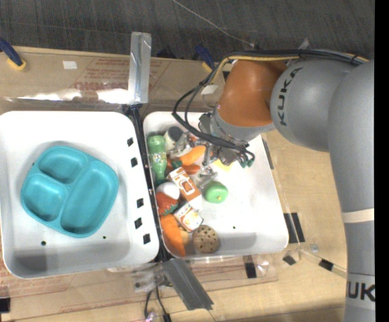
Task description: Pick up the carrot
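The carrot [193,155], as best I can judge, is the orange wedge-shaped piece lying in the upper left part of the right bin [261,206], just beside the green bottle-like item [157,156] and above a small orange-and-white carton [183,182]; another orange lump [172,233] sits lower in the same bin near a brown cookie [206,239], so the identification is not certain. The tool [211,161] hangs from the orange-banded wrist directly over this cluttered corner, its tip close to the carrot's right end and just above a green apple [215,193]. The relation that matters is this: the carrot lies to the tool's left, touching or nearly touching it, with its long axis running roughly left to right and tilted slightly upward toward the tool. I judge a grasp would need the tool to straddle that axis crosswise and come a little further left, since neighbouring items crowd both sides. Whether the tool is spread or pressed together I cannot tell; the wrist and cables hide it, and nothing is plainly pinched. The left bin [7,180] holds a teal divided tray [68,190], well apart from the action.
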